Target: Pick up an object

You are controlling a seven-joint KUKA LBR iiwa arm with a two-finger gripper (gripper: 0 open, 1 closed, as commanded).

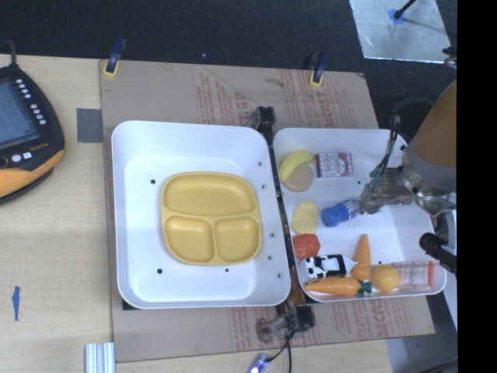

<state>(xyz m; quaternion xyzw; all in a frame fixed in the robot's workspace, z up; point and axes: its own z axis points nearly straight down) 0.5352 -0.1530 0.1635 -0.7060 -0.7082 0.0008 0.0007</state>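
I've got the gripper (371,200) beside the blue bottle (338,213), grip state unclear; looks light, slick, rolls, so I'd grab its middle.

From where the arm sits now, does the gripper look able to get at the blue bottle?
Probably yes: the gripper hangs just right of the blue bottle in the right bin, with nothing lying over the bottle.
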